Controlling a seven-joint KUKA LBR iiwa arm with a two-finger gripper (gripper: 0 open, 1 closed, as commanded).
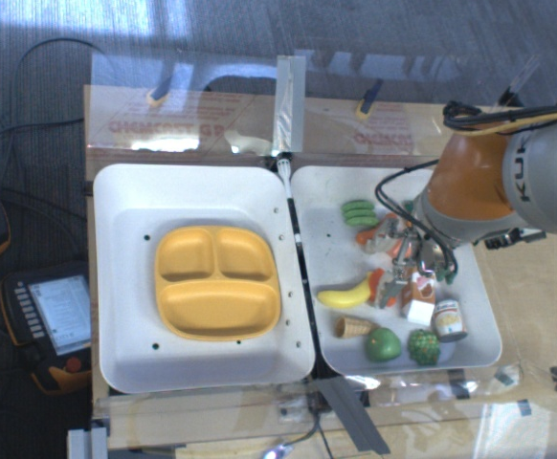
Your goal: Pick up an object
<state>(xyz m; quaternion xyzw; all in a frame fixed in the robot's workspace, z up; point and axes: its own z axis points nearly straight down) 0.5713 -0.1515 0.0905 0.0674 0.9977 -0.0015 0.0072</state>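
The right bin holds several toy foods. A yellow banana lies near its middle, with a waffle cone, a green apple and a broccoli piece along the front. A green ridged vegetable lies toward the back. A small can and a white cube sit at the front right. My gripper hangs low over a cluster of red and orange pieces just right of the banana. Its tip is hidden among cables and clutter.
The left bin holds a yellow divided tray. A raised divider separates the bins. The arm's orange band overhangs the right bin's back right corner. Tablets and cables lie on the floor at far left.
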